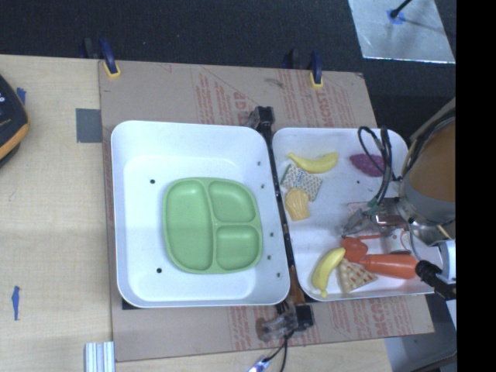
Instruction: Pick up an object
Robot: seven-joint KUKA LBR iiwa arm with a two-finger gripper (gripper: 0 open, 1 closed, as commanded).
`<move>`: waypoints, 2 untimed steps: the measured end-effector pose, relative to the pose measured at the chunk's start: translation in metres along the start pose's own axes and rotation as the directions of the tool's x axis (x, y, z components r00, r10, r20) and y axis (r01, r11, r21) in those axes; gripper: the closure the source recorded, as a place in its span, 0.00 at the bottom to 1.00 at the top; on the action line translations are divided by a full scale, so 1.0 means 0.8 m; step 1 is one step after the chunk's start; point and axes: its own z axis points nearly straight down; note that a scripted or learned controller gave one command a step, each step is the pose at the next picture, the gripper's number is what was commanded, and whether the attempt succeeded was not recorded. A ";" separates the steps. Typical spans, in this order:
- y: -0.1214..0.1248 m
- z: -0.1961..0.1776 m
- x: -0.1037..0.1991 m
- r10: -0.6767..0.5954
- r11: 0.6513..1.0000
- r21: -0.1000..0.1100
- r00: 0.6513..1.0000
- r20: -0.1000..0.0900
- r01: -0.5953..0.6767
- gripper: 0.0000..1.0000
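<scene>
- The gripper (pixel 364 222) hangs low over the right bin (pixel 335 201), fingers apparently spread, nothing between them.
- Just below lies a carrot (pixel 381 261): likely light, stiff, slippery; best grasped mid-length.

Arm (pixel 434 169) cut off right; claw (pixel 364 222) fingers unclear.

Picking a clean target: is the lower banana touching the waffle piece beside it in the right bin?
Touching. In the camera view the lower banana lies against the left edge of the waffle piece, with no white bin floor visible between them.
</scene>
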 end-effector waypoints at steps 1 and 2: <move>0.083 0.014 -0.023 -0.011 1.000 0.003 1.000 -0.025 0.011 0.00; 0.083 0.002 -0.025 -0.013 1.000 0.004 1.000 -0.024 0.013 1.00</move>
